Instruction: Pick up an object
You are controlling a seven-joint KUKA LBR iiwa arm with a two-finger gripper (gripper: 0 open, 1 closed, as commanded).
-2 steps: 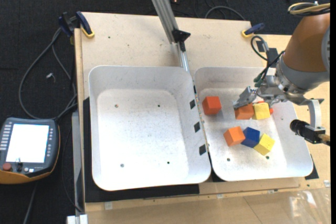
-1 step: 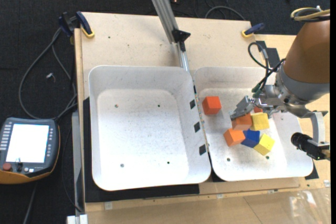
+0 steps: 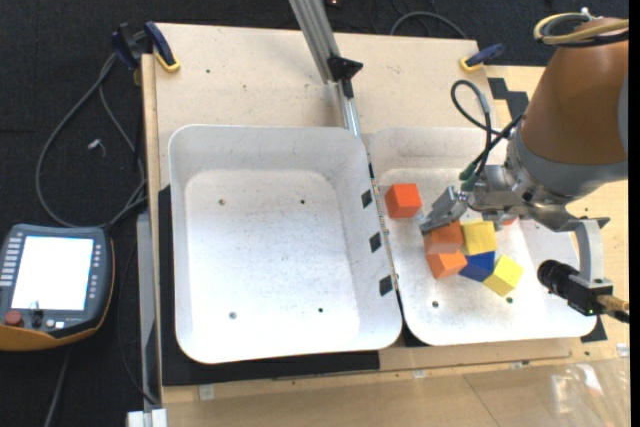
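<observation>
Several small blocks lie in the right bin (image 3: 545, 320). One orange cube (image 3: 403, 200) sits apart near the bin's left wall. A tight cluster sits a little right of it: two orange blocks (image 3: 446, 261), a yellow block (image 3: 479, 237), a blue block (image 3: 480, 266) and a second yellow block (image 3: 505, 275). My gripper (image 3: 442, 213) hangs low over the cluster's upper left edge, right above the upper orange block (image 3: 444, 237). I see no block lifted off the bin floor. The arm's orange band (image 3: 585, 100) and wrist hide the bin's right part.
The left bin (image 3: 185, 165) adjoins the right one along a shared wall. A slanted metal pole (image 3: 305, 0) ends at the bins' top junction. A teach pendant (image 3: 50, 285) lies off the bench at left. Clamps (image 3: 160, 45) hold the board's corners.
</observation>
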